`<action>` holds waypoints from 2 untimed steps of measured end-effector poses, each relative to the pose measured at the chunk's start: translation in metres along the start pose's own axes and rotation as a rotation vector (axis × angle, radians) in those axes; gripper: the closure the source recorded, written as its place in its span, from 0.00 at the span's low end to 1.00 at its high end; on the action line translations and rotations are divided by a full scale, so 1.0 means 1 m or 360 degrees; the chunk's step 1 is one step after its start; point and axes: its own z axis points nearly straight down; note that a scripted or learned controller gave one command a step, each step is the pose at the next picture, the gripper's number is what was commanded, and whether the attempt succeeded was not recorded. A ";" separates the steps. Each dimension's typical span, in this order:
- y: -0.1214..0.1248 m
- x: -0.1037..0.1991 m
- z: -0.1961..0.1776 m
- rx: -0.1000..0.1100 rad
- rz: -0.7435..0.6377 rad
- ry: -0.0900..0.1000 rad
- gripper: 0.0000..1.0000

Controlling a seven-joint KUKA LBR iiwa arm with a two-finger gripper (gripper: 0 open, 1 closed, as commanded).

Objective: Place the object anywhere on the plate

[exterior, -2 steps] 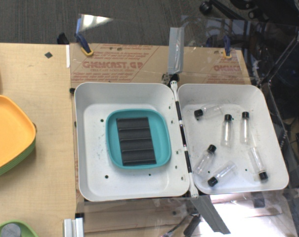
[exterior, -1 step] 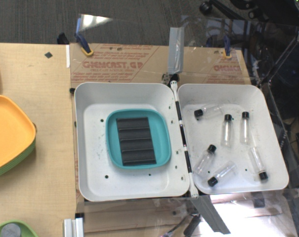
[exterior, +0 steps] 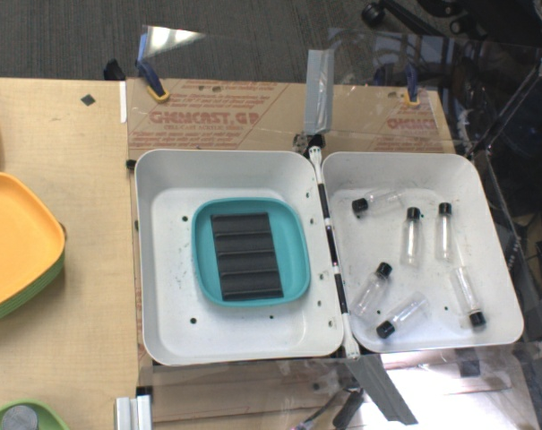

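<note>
Vials (exterior: pixel 412 231), six clear black-capped, are lying loose across the right bin (exterior: pixel 486 186), awaiting pickup; I am seeing teal plate (exterior: pixel 293 249) centred in left bin (exterior: pixel 163 240); gripper state I cannot tell.

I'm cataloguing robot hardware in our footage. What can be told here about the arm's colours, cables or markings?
Nothing sure. Dark, blurred shapes beyond the bench's far right corner are too unclear to call arm parts, so colours, cables and markings cannot be told. Sharp are a teal plate in the left bin and clear, black-capped tubes in the right bin.
</note>
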 end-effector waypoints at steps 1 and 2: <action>0.000 -0.001 0.000 0.0000 0.0002 -0.0001 0.00; 0.000 -0.001 0.000 0.0000 0.0002 -0.0001 0.00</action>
